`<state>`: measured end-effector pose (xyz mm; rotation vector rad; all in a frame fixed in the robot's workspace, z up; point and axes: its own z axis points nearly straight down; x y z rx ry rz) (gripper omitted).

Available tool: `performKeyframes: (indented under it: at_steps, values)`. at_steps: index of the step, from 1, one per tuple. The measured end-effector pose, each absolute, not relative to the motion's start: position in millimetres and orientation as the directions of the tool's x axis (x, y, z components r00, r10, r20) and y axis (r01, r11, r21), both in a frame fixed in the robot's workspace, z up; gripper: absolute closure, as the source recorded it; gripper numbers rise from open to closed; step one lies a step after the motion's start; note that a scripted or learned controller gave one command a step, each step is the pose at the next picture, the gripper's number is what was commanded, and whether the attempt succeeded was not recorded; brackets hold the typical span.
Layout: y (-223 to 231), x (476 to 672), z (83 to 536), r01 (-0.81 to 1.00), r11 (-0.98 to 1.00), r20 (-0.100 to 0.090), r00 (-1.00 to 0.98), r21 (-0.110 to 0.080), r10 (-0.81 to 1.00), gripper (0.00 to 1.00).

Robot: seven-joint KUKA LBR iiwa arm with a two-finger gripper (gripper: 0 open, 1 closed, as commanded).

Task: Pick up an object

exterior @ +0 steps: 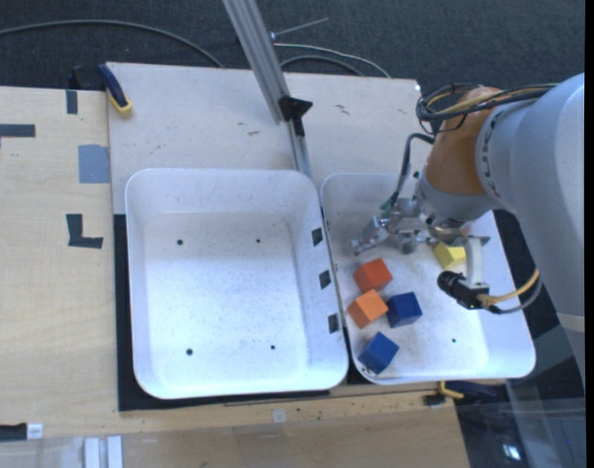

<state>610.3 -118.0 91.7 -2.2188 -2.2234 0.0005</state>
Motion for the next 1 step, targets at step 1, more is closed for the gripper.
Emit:
performKeyframes:
  at_steps: [1]
  values:
    - [-99.2, 561.4, 91.5, 1.000, 0.000, 0.001, 0.000, -0.005, 1.000, 0.00]
